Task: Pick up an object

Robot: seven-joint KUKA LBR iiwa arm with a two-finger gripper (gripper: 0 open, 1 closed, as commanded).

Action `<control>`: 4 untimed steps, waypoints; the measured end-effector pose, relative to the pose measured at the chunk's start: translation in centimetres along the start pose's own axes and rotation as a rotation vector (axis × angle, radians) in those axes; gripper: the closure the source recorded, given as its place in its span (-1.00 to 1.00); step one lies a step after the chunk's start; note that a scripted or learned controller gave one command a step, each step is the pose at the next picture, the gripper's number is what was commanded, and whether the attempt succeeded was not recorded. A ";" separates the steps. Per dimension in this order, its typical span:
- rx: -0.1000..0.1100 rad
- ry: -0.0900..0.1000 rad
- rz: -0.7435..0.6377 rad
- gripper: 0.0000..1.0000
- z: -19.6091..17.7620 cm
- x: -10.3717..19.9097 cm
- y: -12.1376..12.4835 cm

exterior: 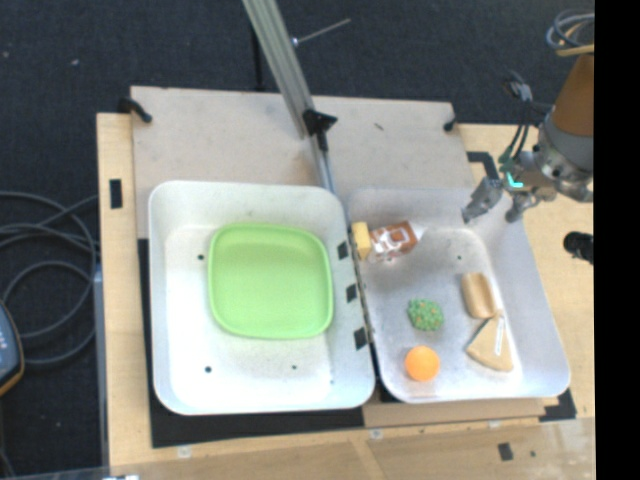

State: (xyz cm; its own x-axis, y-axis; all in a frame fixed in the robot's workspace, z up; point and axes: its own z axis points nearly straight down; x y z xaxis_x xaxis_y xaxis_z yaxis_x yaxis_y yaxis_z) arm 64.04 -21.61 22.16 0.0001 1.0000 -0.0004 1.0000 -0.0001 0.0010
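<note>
Two white bins point(180, 268), one green plate point(270, 280), five small food items point(425, 314).

Robot lab, bench point(120, 268), white bins point(170, 268), loose cables point(40, 268)

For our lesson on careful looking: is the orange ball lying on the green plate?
No, the orange ball lies in the right bin, while the green plate sits in the left bin.

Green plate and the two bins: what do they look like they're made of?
Green plate: likely plastic, matte to satin, judging by its uniform lime colour, soft rounded corners and faint sheen. Left bin and right bin: probably moulded white plastic with a speckled, scuffed surface and rounded raised rims. Could be coated material; the view can't settle it.
</note>
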 end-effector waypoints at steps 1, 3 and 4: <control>0.000 0.000 0.000 -1.00 0.0 0.0 0.0; 0.005 0.001 0.000 -1.00 11.5 0.4 -0.2; -0.001 -0.001 -0.001 1.00 10.1 0.3 0.0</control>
State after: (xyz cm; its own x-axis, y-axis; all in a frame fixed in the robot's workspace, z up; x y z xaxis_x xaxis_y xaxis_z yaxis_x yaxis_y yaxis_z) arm 64.06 -21.34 12.09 -0.0005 1.0000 -0.0018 1.0000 0.0005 0.0023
